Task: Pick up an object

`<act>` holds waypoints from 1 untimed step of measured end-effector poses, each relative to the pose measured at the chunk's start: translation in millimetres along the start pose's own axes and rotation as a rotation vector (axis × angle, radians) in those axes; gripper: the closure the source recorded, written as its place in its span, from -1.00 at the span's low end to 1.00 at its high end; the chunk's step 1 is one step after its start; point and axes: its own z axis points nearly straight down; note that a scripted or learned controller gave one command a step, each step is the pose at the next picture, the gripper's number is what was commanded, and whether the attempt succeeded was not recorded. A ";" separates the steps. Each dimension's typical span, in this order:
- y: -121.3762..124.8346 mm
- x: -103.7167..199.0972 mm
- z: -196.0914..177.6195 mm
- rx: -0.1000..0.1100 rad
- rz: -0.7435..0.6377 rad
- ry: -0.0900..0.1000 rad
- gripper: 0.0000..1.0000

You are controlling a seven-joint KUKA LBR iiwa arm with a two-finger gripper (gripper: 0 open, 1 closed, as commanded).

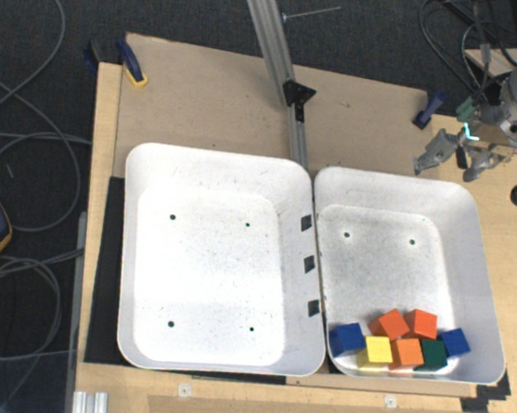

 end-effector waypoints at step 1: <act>0.7 0.1 -2.9 -0.004 -0.001 -0.002 -1.00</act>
